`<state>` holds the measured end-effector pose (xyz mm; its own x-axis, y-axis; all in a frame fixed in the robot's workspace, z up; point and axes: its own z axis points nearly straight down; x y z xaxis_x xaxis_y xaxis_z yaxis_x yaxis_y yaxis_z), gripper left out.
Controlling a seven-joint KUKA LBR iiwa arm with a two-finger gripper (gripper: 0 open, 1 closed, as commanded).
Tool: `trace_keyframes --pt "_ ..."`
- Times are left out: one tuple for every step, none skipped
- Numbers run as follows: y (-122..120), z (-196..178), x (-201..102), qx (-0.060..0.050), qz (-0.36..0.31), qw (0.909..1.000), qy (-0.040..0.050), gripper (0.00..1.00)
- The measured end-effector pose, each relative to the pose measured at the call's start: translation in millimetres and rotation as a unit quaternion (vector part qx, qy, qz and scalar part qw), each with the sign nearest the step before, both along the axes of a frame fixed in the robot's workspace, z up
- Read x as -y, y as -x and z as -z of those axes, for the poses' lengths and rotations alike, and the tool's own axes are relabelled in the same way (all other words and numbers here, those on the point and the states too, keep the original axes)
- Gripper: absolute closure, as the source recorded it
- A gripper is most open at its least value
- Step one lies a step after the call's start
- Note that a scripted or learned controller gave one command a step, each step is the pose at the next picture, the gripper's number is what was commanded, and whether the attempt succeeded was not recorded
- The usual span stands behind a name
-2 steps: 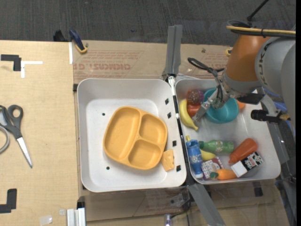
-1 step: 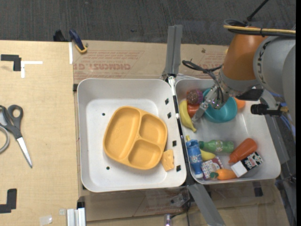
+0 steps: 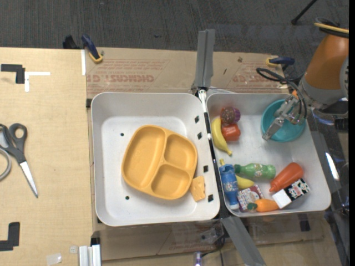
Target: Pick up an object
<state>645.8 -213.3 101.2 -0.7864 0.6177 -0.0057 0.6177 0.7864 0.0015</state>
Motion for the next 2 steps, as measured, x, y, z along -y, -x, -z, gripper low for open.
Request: trace_keyframes --pt "-2 8 -64 -0.001 -0.04 0.9992 -0.0006 0.0" --pt "1 -2 -62 -0.01 -0.038 0.9992 -0.0022 1.0"
